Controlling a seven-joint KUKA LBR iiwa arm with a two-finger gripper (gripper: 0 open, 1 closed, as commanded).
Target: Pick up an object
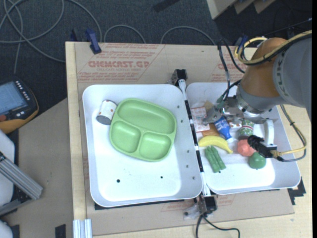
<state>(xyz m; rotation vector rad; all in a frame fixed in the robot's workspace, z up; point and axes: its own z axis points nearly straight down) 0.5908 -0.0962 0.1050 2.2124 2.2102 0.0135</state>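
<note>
The camera view looks down on a plywood bench (148, 58) with red printed writing along its upper edge; it is blurred, and only something like "CHEMCAST" can be read, with a second partly hidden print at the upper right. A blue clamp (92, 41) sits at the bench's upper left corner.

The left bin (99, 182) holds a green divided plate (143, 129) with three compartments, lying near the bin's middle. A small grey and white can (105, 111) lies on its side, touching the plate's upper left edge.

The right bin (237, 180) holds a cluster of small things in its upper and middle part: a yellow banana (215, 143), a green pea pod (215, 158) just below it, a red-orange round fruit (244, 147), a dark green round thing (257, 161) beside it, a blue and white tube (224, 129), and a packet with red print (199, 114) near the wall between the bins — its letters are too small to read.

The arm (270, 73) comes in from the right of the frame, its orange band above the wrist. The gripper (233, 114) is low over the cluster, close to the blue tube. It is not possible to tell how the gripper stands, or if it holds something.

At the left edge of the frame a handheld device with a screen (15, 100) lies on the floor.
</note>
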